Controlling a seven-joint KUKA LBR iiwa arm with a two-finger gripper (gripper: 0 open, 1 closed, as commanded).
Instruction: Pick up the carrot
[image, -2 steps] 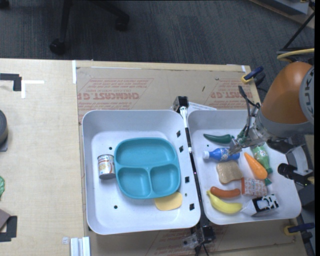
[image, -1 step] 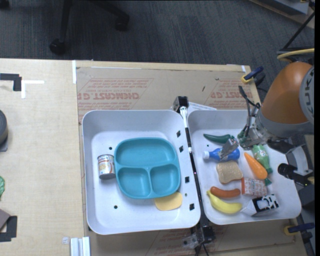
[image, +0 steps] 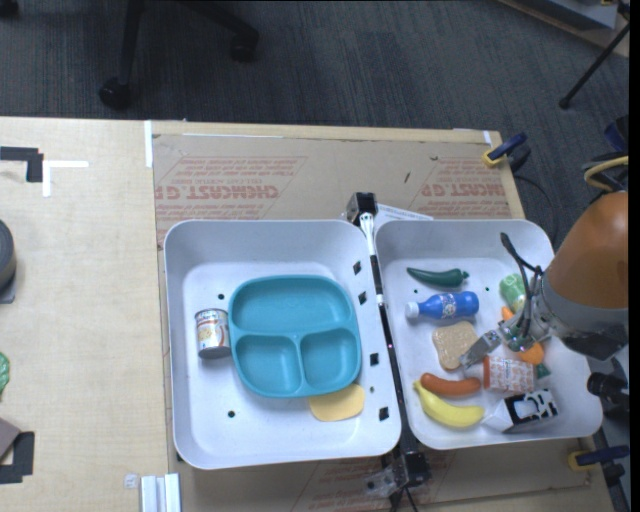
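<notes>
The carrot (image: 531, 351) is a small orange piece near the right side of the right bin (image: 570, 425), partly hidden under the gripper. My gripper (image: 506, 336) hangs low over it, reaching in from the right below the grey arm with its orange band (image: 600, 262). The gripper's metal parts and cables cover most of the carrot, and I cannot make out whether anything is held. A red and white packet (image: 510, 374) lies right beside the carrot, toward the front.
The right bin also holds a green chili (image: 437, 275), blue bottle (image: 445, 306), bread slice (image: 454, 344), sausage (image: 450, 383), banana (image: 448, 409), black and white carton (image: 531, 407) and a green object (image: 512, 290). In the left bin (image: 180, 400) are a teal divided plate (image: 295, 335), a can (image: 212, 332) and a yellow slice (image: 337, 403).
</notes>
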